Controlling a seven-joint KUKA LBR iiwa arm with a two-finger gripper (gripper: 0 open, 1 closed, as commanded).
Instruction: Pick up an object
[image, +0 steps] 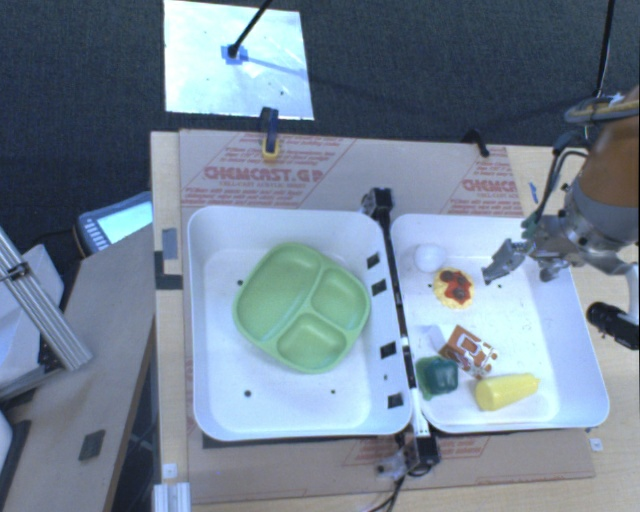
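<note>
Five small objects (452, 288) fill one bin (575, 330), one tray (301, 307) another; gripper (503, 262) state unclear.

green divided plate (302, 307), left bin (215, 330)

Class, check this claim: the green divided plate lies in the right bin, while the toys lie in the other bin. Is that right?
Not quite. The camera view shows the green divided plate lying in the left bin; the toys lie in the other bin, the right one.
</note>
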